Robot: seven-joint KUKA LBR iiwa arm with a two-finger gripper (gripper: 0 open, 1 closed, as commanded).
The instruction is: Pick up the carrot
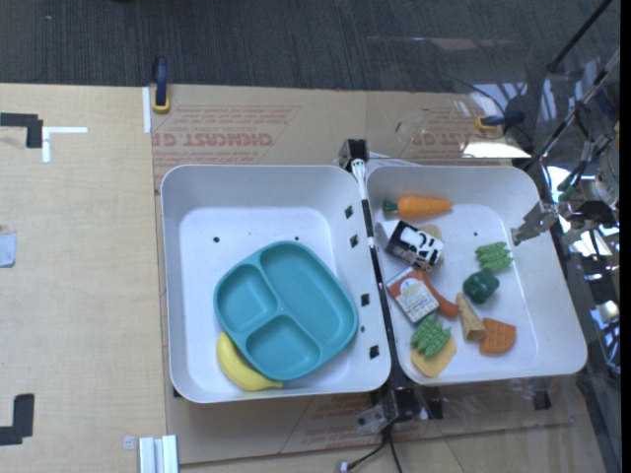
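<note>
Carrot untouched, gripper off to the side.
Carrot (424, 205) lies in right bin (552, 363), well left of gripper (525, 231) at bin's right wall; gripper open/shut: can't tell.

Right white bin (552, 294): orange carrot with green top (422, 206) near far wall. Left white bin (187, 264): teal three-compartment plastic tray (286, 308) overlapping yellow banana (237, 365).

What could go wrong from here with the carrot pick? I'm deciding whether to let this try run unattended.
The carrot lies close to the right bin's back wall, so the claw may clip the wall. The black-and-white carton sits just beside it and could get nudged or grabbed instead. The claw must also cross the bin from its right edge.
</note>
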